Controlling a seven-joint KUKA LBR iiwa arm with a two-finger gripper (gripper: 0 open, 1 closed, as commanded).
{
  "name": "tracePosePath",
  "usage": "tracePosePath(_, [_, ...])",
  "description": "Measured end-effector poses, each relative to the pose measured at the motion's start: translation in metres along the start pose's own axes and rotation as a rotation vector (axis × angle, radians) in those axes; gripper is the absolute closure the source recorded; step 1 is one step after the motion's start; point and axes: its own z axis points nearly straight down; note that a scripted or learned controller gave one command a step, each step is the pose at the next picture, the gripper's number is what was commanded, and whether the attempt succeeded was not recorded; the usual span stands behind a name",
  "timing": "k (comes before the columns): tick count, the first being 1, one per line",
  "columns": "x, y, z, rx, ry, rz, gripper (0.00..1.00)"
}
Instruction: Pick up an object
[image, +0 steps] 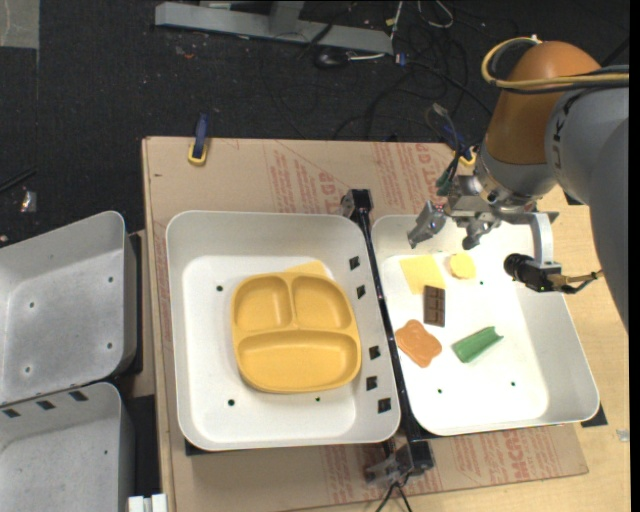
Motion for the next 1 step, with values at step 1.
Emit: tracePosePath(1, [0.0001, 0.0030, -0.0095, -0.015, -0.001, -0.002, 0.00])
